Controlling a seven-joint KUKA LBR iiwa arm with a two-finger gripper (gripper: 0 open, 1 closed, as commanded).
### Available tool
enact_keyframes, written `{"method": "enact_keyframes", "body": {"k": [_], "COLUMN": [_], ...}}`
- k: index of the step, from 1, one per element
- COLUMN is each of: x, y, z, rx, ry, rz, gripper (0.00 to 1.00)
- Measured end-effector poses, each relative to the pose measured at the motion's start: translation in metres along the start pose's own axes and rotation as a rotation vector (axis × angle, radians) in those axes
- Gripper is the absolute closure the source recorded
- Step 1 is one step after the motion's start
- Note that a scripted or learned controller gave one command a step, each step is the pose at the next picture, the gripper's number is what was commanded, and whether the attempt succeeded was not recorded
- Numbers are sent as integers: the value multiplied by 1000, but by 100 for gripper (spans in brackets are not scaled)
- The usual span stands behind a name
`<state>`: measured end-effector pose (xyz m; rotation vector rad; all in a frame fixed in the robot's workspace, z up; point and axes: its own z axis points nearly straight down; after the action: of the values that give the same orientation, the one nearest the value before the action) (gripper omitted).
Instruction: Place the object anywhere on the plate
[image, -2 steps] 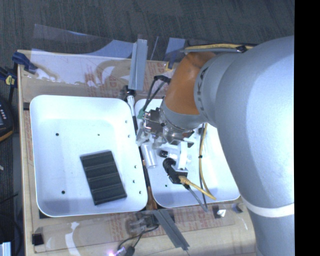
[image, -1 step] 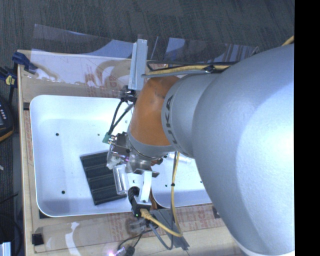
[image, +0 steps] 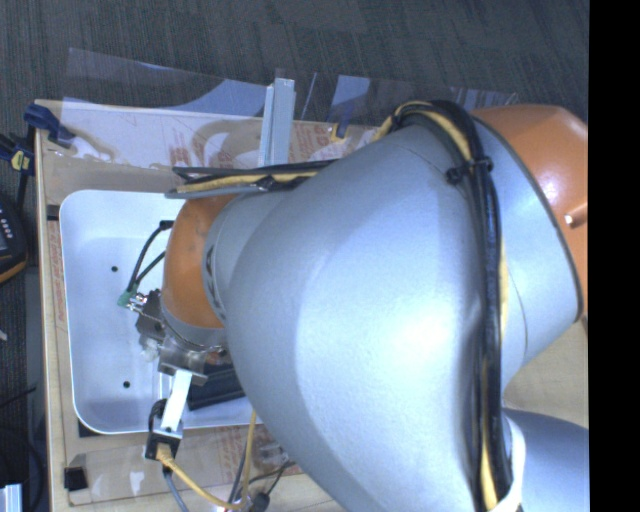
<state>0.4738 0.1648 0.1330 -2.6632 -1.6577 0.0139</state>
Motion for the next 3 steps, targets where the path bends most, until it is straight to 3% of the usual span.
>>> {"method": "enact_keyframes", "body": {"k": [1,2,3], "x": [-36,30,-6], "y": [20,1,61], "z": [-43,-109,-112], "rx": [-8,-6,-6], "ry": [2,2,3], "rz": [-471,-589,-592], "gripper": [100,100,100]}}
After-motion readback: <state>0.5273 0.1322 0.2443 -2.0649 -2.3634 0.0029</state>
